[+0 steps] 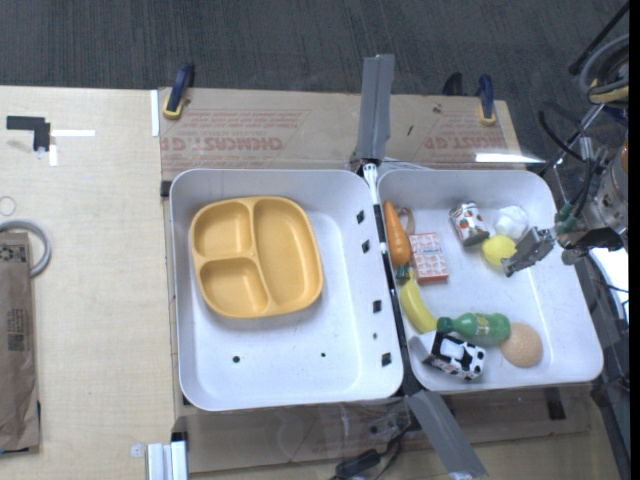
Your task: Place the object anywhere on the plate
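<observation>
A yellow plate [257, 257] with three compartments lies in the left bin [285, 368], toward its far left. My gripper [524, 254] hangs over the right bin [560, 368] near its right wall, just right of a yellow lemon [497, 250]. Around it in that bin are a white lump [512, 219], a small can [466, 223], a red box [428, 258], a carrot [397, 234], a banana [416, 306], a green bottle [474, 326], a black-and-white cow toy [458, 356] and a tan round bun [522, 345].
A grey divider bar [375, 108] runs down between the two bins. Cardboard [260, 130] lies behind the bins, held by blue clamps [180, 88]. Cables and the arm's base [600, 168] crowd the right side.
</observation>
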Robot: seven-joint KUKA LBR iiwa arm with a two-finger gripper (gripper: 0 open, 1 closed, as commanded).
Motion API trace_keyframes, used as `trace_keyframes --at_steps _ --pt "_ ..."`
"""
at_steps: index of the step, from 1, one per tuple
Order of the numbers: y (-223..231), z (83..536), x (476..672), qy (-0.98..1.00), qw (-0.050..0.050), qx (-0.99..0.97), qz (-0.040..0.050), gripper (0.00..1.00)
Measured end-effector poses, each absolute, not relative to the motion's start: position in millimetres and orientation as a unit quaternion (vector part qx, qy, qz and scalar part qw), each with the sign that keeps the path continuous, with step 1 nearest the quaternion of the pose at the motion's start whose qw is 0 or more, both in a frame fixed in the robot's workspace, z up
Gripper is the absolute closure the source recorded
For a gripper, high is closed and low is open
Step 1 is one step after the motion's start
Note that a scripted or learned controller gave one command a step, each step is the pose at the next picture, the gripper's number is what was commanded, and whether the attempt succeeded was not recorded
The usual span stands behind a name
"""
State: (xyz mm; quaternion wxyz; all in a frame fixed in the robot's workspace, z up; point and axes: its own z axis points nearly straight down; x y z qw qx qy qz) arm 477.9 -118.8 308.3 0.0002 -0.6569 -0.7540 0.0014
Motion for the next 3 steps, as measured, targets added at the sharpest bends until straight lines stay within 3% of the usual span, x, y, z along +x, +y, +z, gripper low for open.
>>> trace_keyframes --at_steps 1,2,3 --pt "-118.8 308.3 477.9 -0.754 0.000 -0.657 0.0014 0.00" --pt "-124.1 264.0 489.2 -0.835 0.001 -0.550 0.0011 0.00" --pt "-124.1 264.0 489.2 -0.835 0.001 -0.550 0.0011 0.00"
